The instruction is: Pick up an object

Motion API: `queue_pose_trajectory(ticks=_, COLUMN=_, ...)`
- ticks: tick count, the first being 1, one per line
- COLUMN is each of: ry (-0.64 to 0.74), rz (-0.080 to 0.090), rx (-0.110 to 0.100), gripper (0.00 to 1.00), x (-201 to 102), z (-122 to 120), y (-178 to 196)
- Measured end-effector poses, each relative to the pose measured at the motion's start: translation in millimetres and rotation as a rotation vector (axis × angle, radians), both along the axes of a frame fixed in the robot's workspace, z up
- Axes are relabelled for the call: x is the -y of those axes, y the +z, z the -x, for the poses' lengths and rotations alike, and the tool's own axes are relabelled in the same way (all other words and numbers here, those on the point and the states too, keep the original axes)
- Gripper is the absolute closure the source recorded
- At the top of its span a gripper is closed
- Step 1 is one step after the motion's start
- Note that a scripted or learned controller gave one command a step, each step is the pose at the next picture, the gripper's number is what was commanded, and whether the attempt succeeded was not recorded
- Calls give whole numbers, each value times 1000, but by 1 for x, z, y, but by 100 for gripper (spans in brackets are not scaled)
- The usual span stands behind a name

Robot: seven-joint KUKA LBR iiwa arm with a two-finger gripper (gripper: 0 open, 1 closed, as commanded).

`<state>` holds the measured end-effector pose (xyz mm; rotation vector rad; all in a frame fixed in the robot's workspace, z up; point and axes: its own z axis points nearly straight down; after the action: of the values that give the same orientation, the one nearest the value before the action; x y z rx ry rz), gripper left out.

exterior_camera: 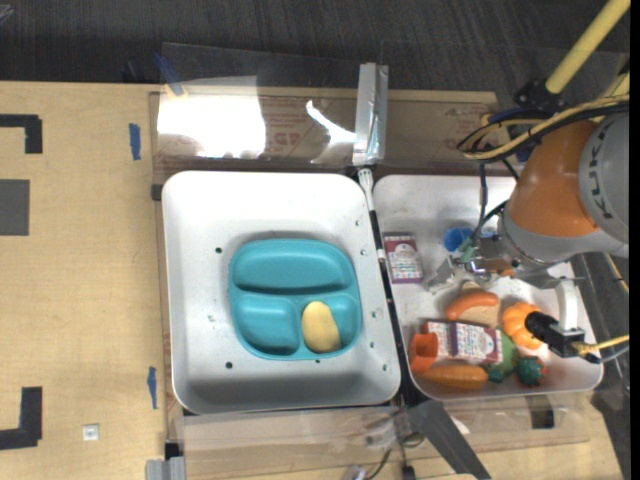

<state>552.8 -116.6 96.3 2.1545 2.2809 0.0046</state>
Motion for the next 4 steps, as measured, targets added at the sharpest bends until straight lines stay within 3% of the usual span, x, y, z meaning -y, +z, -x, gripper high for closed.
queue_pose_trajectory(ticks=1, ry=-38, rz=0, rx=1, gripper=0, x=14, z=-48, y=-9)
queue_pose_trajectory(ticks=2, ry=-40, rz=3, rx=9, gripper=100, x=15, z=-50, y=4)
queue_pose_trajectory(ticks=3, ry=-40, rz=3, rx=7, gripper=0, x=15, z=-49, y=3)
queue_pose_trajectory(ticks=4, ry=-80, rz=-2, rx=-20, gripper=0, x=21, z=-108, y=-11)
